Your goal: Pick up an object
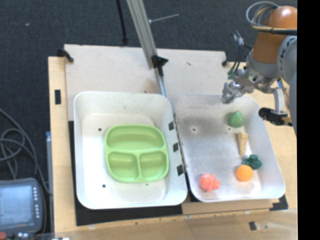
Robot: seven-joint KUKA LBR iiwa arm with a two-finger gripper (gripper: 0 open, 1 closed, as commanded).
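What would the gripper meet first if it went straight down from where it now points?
Most likely the bare floor of the right bin near its far edge. The gripper sits above that edge, and the green ball lies a little nearer the camera, seemingly off the line, though depth is unclear from this slant.

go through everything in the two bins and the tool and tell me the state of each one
Green plate: flat in the left bin, nothing on it.
Green ball: loose in the right bin.
Cone: lying down.
Orange ball: loose.
Pink toy: loose.
Tool: above the right bin's far edge.
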